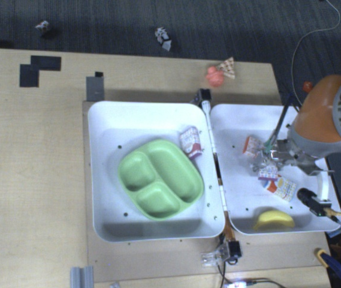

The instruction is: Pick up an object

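Banana (273, 219) apart; claw (268, 156) seemingly over packets (267, 173).

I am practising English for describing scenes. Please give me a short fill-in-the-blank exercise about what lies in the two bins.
1. The green divided plate lies in the ____ bin.
2. The banana lies in the ____ bin.
3. The plate has ____ compartments.
4. The arm's hand is over the ____ bin, among small packets.

Missing words: left; right; three; right

The grey arm (329, 122) reaches in from the right, tool (270, 155) lowered.
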Controlling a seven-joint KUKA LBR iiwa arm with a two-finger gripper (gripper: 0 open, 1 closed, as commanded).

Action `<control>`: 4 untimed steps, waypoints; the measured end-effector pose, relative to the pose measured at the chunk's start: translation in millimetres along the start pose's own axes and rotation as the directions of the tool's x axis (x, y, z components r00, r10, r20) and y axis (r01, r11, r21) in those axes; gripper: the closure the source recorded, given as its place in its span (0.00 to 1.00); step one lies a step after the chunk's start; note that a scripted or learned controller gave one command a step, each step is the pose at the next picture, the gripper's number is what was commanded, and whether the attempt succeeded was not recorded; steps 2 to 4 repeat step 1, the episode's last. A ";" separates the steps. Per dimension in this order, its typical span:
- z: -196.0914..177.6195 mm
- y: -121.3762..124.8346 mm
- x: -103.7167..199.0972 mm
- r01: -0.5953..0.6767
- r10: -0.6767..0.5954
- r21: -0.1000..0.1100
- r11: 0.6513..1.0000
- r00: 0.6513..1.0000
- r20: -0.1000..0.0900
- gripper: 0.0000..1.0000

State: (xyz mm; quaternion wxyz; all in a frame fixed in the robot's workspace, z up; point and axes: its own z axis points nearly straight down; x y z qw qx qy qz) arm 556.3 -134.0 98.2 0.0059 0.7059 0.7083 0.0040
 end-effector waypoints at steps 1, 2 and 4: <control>-104.7 76.5 76.5 0.002 -0.002 0.008 1.000 1.000 -0.004 1.00; -104.7 76.5 76.5 0.002 -0.002 0.008 1.000 1.000 -0.004 1.00; -104.7 76.5 76.5 0.002 -0.002 0.008 1.000 1.000 -0.004 1.00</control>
